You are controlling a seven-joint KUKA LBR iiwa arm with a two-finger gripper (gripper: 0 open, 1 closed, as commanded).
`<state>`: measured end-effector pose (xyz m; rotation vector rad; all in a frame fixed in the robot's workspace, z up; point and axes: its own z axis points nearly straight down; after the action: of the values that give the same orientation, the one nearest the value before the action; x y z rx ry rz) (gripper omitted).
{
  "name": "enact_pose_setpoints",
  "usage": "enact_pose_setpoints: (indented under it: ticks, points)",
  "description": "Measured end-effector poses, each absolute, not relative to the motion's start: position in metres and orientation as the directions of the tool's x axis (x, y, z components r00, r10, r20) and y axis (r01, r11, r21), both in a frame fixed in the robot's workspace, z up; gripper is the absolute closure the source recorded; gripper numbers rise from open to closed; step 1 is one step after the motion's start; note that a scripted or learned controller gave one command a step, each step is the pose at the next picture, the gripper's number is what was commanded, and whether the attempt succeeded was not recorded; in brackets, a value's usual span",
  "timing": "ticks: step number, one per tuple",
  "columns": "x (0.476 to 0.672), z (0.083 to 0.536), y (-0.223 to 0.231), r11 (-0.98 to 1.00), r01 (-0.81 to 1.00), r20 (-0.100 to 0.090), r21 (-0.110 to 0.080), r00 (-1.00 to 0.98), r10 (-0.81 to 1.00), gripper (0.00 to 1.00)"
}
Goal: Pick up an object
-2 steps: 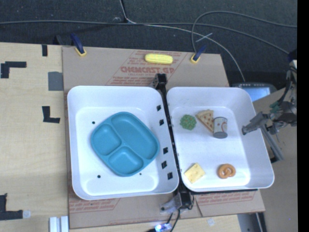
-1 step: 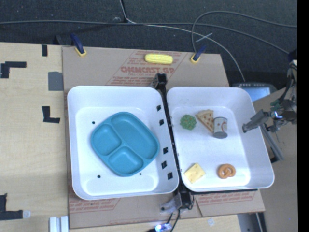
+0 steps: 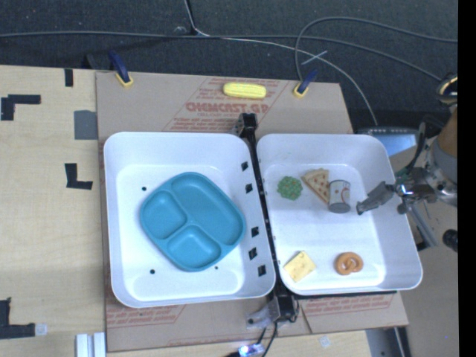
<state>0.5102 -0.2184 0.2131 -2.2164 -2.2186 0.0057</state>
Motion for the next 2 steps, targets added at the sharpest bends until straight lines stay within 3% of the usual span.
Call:
enact_pose_setpoints:
  ticks: [2]
  points:
    - [0.500,0.104,-0.213,0.001,1.000,0.001,-0.006,-0.001,1.000,0.00]
